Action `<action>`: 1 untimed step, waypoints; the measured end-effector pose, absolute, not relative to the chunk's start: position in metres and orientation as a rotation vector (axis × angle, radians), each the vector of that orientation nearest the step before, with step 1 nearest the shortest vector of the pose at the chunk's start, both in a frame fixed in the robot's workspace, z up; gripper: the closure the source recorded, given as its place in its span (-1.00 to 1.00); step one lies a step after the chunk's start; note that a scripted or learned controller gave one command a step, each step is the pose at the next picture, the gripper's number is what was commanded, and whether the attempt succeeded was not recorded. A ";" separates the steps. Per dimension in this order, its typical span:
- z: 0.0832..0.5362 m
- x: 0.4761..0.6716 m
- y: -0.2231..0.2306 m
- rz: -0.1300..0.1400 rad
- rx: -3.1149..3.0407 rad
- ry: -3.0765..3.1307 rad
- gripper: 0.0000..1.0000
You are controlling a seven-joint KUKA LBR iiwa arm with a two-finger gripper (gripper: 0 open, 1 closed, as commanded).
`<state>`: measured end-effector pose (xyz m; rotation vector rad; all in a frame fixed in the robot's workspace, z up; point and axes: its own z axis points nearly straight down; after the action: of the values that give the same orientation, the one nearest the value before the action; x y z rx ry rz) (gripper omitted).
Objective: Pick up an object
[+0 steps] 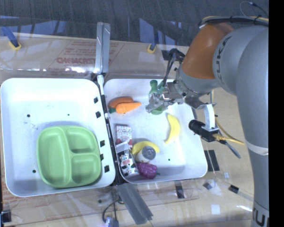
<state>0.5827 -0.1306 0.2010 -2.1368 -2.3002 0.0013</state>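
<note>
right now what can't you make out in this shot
- Gripper in the camera view: too small and cluttered to tell how its fingers stand.
- Green thing under the gripper: mostly hidden by it, so what it is stays unclear.
- Packets by the right bin's left wall: print too small to read.
- Arm: cut off by the right edge.

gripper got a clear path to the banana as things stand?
Probably yes. The gripper hangs in the same right bin, just up-left of the banana, which lies alone on bare floor, apart from the carrot and the other items.
</note>
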 end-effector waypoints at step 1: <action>0.095 0.512 -0.142 -0.005 -1.579 -2.724 1.00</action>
<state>0.5122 -0.1420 0.0951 -1.5793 -2.7237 -0.0045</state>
